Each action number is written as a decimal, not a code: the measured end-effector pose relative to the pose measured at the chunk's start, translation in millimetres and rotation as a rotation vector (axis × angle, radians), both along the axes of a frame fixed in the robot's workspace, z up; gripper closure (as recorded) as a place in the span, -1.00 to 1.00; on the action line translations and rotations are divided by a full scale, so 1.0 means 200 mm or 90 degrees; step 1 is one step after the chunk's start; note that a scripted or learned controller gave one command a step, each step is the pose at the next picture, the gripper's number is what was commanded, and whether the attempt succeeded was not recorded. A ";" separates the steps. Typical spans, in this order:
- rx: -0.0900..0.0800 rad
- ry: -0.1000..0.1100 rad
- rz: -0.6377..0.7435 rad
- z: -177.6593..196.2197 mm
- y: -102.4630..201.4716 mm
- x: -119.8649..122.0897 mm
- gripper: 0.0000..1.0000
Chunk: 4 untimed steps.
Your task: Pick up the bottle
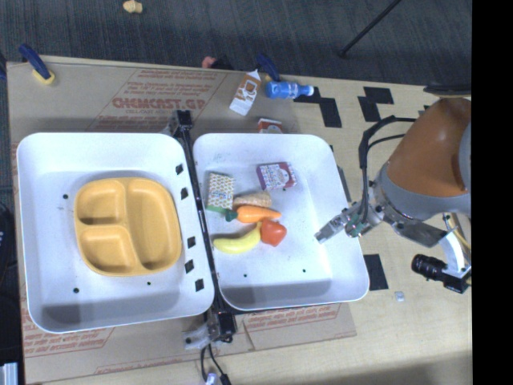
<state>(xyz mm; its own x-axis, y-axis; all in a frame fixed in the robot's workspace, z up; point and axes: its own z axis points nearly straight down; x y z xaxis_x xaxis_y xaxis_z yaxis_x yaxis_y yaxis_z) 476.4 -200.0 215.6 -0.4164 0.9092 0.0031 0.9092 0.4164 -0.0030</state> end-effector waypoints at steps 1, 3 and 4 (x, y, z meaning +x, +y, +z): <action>-0.002 -0.002 -0.131 0.09 -0.06 0.00 1.00; -0.002 -0.001 -0.254 0.24 -0.06 0.00 1.00; -0.001 0.001 -0.350 0.13 -0.05 0.00 1.00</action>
<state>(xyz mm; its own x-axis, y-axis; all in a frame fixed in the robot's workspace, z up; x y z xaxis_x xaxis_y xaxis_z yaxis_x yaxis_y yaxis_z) 476.1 -211.0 242.2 0.1199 0.9928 0.0016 0.9928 -0.1199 -0.0045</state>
